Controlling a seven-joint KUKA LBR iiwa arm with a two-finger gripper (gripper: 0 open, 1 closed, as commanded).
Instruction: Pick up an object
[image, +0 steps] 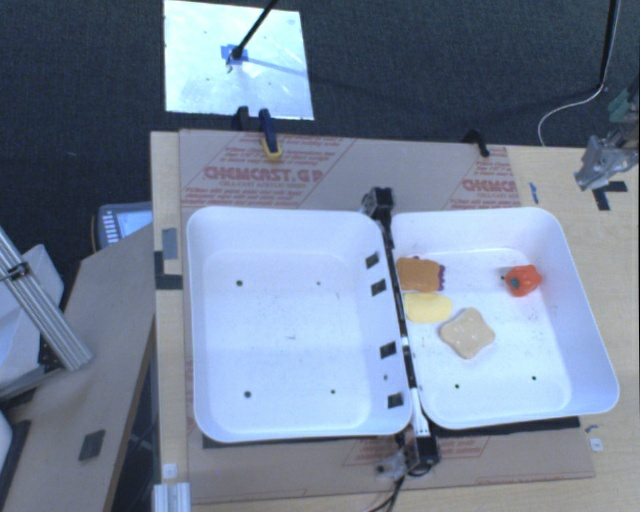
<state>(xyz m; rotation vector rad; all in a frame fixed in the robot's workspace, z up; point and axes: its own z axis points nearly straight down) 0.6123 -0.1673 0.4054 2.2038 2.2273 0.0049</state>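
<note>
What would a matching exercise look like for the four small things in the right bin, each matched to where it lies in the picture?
Things:
1. orange-red piece
2. brown and purple piece
3. flat yellow piece
4. tan piece

Places:
A. lowest in the picture
B. farthest right, alone
C. by the divider, topmost of the left pair
D. just below the brown piece

Pairs: 1-B, 2-C, 3-D, 4-A

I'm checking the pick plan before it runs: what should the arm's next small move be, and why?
Probably bring the gripper, now off past the far right corner of the right bin, in over the red-orange object. That piece lies alone near the bin's right side, closest to the gripper, while the orange piece, yellow piece and tan piece sit clustered together.
</note>
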